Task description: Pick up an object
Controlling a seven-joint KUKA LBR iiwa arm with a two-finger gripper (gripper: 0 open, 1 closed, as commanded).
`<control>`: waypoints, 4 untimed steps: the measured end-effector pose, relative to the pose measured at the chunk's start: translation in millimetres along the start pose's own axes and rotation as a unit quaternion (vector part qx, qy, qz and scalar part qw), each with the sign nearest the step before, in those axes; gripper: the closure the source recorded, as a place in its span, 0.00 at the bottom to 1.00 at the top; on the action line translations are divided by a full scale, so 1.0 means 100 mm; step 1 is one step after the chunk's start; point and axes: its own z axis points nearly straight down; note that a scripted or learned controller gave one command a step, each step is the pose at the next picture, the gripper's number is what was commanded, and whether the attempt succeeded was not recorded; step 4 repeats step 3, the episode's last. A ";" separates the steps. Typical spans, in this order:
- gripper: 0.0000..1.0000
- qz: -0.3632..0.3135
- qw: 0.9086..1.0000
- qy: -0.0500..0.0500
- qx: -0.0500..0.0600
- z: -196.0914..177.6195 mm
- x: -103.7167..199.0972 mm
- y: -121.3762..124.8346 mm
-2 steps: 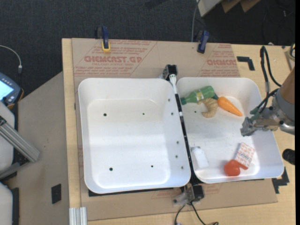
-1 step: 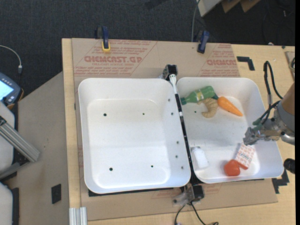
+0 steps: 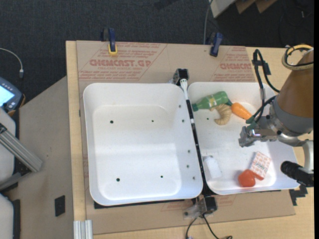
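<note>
A brown board (image 3: 149, 59) rests on dark carpet (image 3: 75, 9), with blue clamps (image 3: 110, 36) at its far edge

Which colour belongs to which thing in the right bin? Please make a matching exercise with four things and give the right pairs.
Things:
1. bottle
2. carrot-like piece
3. round ball-like thing
4. small packet

Colours:
A. red
B. white with red print
C. green
D. orange

Right pairs: 1-C, 2-D, 3-A, 4-B

All four lie in the right bin. The gripper hangs above the bin's floor between them.
</note>
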 end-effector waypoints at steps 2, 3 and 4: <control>1.00 0.006 1.000 0.001 0.009 0.31 -0.77 0.20; 1.00 0.005 1.000 0.000 0.003 0.17 -0.74 -0.03; 1.00 0.005 1.000 0.000 0.003 0.17 -0.74 -0.03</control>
